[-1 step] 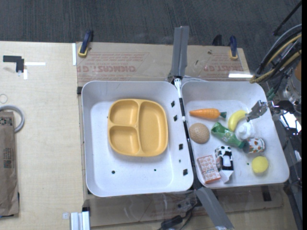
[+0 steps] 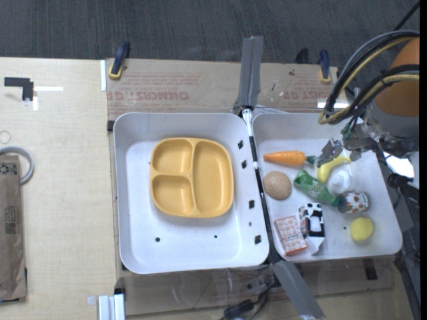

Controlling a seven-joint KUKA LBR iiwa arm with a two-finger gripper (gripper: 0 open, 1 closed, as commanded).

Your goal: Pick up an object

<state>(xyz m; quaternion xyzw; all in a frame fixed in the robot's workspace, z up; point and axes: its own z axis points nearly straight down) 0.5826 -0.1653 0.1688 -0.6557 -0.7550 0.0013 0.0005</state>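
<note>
Here, arm [image 2: 393, 99] reaching from right, gripper [image 2: 331, 153] low over right bin [image 2: 387, 245], grip state unclear

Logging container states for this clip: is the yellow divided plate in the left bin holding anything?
Empty. The yellow divided plate lies flat in the left bin, all three compartments showing bare yellow.

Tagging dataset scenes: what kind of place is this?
Likely a robotics lab pick-and-place bench: two white bins clamped side by side, toy food such as a carrot, and a cabled arm's gripper reaching in.
</note>
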